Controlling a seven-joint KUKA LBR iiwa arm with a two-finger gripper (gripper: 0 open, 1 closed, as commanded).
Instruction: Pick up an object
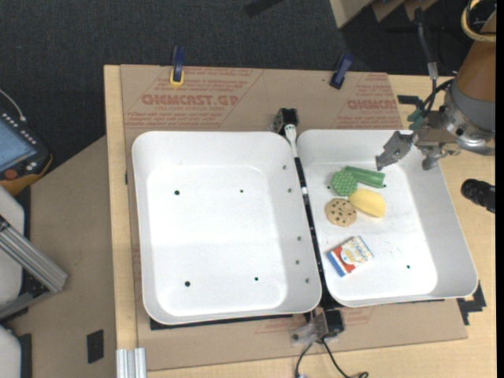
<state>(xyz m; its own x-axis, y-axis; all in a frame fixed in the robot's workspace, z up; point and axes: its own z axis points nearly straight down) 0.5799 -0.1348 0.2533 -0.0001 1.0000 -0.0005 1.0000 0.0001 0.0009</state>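
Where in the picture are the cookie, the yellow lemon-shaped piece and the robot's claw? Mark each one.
cookie point(340, 212): camera view, middle of its speckled top.
yellow lemon-shaped piece point(368, 203): camera view, middle of its rounded top.
claw point(411, 155): camera view, midway between the fingertips, above the right bin's far side.

Two blue spring clamps point(177, 63) are gripping the far edge of the brown cardboard sheet point(236, 97) with red lettering, which is lying under two shallow white plastic bins point(150, 211).
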